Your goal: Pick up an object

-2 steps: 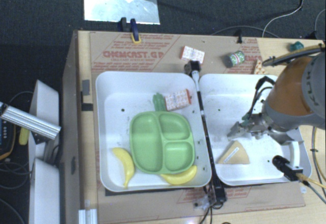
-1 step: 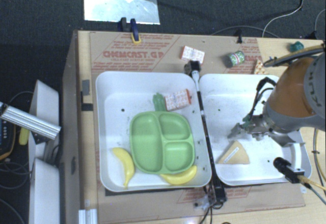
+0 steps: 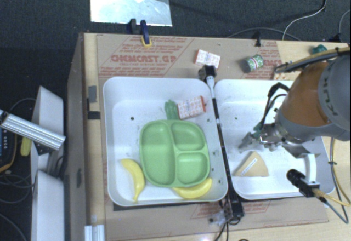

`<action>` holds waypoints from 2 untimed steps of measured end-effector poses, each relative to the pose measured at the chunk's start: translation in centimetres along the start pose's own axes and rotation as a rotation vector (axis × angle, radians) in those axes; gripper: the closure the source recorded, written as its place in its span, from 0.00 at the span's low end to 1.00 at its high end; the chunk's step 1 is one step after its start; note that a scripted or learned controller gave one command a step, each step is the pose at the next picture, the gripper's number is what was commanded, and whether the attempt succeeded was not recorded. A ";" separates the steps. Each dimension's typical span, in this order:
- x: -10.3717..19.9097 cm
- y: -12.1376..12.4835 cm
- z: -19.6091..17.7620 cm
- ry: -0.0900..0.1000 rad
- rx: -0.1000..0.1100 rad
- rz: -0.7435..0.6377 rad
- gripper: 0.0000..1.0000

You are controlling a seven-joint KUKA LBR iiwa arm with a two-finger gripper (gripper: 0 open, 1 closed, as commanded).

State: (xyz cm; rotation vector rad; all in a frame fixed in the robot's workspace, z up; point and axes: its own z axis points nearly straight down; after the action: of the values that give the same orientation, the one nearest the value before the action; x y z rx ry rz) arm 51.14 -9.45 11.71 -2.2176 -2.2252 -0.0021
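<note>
The left bin (image 3: 112, 125) is a shallow white plastic tray with rounded corners. In it lies a smooth, pale green divided plate (image 3: 174, 153) with three compartments — its lower edge flanked by two curved yellow bananas, one (image 3: 134, 177) at its lower left, the other (image 3: 194, 189) tucked under its bottom right rim. Above the plate, a small red-and-white printed packet (image 3: 190, 107) sits beside a dark green stub (image 3: 171, 109); bare floor lies along this bin's upper left.

The right bin (image 3: 241, 97) has most of its upper half open. Near its front wall lies a flat tan wedge (image 3: 252, 166), triangular, with a pale strip across it. The metal gripper (image 3: 253, 139) hangs just above the wedge's top corner, nothing between its fingers; I cannot tell whether they are spread or pressed together. The arm (image 3: 310, 105), grey and orange, covers the bin's right side.
</note>
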 end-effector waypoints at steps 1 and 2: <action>-2.0 -2.5 1.1 -0.001 0.002 0.002 0.00; -8.8 -2.5 0.8 -0.003 -0.001 0.004 0.00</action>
State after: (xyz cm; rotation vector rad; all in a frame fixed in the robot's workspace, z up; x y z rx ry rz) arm 48.66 -18.30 10.85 -2.2235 -2.2232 -0.0001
